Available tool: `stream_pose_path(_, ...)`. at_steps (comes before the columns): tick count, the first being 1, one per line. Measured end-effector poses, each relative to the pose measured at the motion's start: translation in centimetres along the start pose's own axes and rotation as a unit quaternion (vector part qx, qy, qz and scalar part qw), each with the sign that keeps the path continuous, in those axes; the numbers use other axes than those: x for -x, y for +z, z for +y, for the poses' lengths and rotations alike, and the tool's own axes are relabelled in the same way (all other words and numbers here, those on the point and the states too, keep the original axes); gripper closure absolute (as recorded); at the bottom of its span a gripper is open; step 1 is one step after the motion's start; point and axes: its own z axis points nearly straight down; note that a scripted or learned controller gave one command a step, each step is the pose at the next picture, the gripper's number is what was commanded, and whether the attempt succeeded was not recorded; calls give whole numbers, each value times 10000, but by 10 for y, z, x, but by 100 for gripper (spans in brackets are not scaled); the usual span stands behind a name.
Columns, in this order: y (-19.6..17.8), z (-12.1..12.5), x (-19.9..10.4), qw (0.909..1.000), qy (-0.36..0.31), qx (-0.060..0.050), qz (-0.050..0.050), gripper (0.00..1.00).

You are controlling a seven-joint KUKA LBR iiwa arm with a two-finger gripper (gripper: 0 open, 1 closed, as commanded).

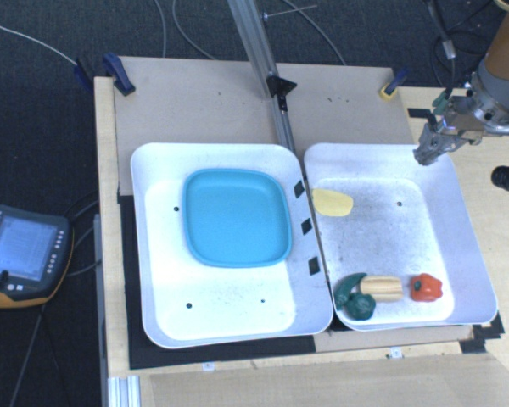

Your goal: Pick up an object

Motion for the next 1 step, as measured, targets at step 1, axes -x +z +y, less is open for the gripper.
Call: stream_pose_path(1,14,6,-49,10000,-10,-14,4,100)
